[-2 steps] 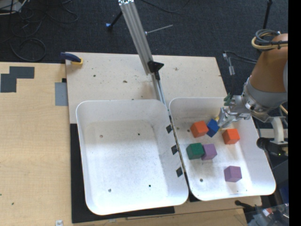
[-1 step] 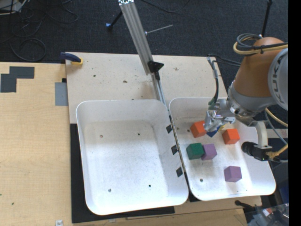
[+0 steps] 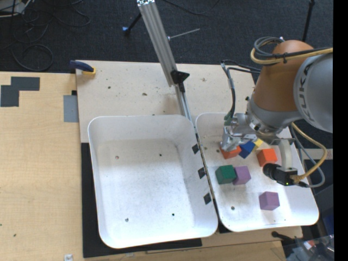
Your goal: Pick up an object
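My gripper (image 3: 231,141) is down in the right bin (image 3: 304,213), near its far left part. Right below it lies a red-orange block (image 3: 231,153), touching or nearly touching the gripper's tip. A blue block (image 3: 248,148) lies just to the right of that, with a small yellow piece (image 3: 259,143) behind it. An orange cube (image 3: 266,156) sits further right. Nearer the front stand a green cube (image 3: 225,174) and a purple cube (image 3: 242,174) side by side, and another purple cube (image 3: 268,200) sits alone at the front right.
The left bin (image 3: 98,145) lies beside the right one, with a divider rim (image 3: 202,170) between them. A slanted metal rail (image 3: 163,48) rises behind the bins. The arm's cables (image 3: 304,175) hang over the right bin's right side.
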`<state>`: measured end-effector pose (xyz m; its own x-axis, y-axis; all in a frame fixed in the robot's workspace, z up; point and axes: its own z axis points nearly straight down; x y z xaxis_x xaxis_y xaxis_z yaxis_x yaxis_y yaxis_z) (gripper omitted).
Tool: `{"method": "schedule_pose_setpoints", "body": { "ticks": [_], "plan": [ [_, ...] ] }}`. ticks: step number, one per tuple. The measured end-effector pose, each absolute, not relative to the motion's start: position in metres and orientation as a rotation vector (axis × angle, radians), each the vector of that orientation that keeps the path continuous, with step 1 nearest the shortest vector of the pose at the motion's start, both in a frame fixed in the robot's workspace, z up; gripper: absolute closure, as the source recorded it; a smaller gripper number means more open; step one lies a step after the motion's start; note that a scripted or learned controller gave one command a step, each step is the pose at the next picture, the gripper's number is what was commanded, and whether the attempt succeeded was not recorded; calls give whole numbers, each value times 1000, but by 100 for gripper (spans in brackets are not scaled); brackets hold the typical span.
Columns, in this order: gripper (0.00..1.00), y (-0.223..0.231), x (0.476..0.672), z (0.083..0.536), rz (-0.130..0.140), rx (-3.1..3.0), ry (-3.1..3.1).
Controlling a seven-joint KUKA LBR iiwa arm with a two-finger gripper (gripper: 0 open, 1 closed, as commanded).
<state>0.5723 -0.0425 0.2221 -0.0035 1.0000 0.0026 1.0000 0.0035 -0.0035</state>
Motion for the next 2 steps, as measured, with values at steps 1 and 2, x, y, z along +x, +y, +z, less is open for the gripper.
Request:
{"method": "schedule_pose_setpoints", "body": {
  "ticks": [1, 2],
  "plan": [
    [100, 2, 563, 215, 3, -2214, -2222],
    [100, 59, 554, 230, -1, -2213, -2225]
  ]
}}
